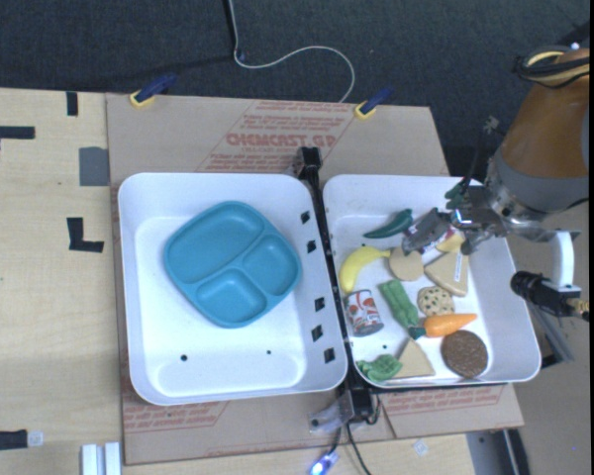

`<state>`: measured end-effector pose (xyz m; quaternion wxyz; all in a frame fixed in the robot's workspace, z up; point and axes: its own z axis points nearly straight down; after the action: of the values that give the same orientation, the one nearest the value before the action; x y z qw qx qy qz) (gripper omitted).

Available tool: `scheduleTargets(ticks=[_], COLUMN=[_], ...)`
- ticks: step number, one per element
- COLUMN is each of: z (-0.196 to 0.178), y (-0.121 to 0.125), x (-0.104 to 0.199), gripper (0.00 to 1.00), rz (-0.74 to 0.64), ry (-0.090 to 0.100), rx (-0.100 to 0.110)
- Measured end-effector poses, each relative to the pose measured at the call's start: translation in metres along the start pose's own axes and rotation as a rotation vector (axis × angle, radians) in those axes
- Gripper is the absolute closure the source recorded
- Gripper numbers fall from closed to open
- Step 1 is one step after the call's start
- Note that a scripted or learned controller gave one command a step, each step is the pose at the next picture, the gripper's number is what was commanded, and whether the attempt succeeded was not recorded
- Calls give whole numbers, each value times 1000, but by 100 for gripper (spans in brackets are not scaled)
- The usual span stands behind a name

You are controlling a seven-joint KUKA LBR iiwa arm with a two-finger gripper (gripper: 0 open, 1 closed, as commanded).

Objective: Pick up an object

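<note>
The claw (438, 228) is small and dark above the right bin (520, 310), so its grip is too hard to see. It covers part of a tan piece (408, 265). The arm (546, 117) is cut off by the picture's edge.

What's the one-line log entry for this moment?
gripper: low in right bin, over toy food | grasp: unconfirmed | blue plate: left bin
</note>
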<state>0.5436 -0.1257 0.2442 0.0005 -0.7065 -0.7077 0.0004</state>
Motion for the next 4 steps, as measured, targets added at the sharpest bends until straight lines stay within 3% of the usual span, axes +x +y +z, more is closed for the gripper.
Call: scheduleTargets(ticks=[1,2,3,4], z=[-207,-207,-294,-290], y=[-38,-38,-61,-60], x=[43,42,82,186], gripper=[0,100,100,100], rz=[-4,0,-4,-11], ry=[-1,-2,0,1], rx=[-19,-1,-11,-1])
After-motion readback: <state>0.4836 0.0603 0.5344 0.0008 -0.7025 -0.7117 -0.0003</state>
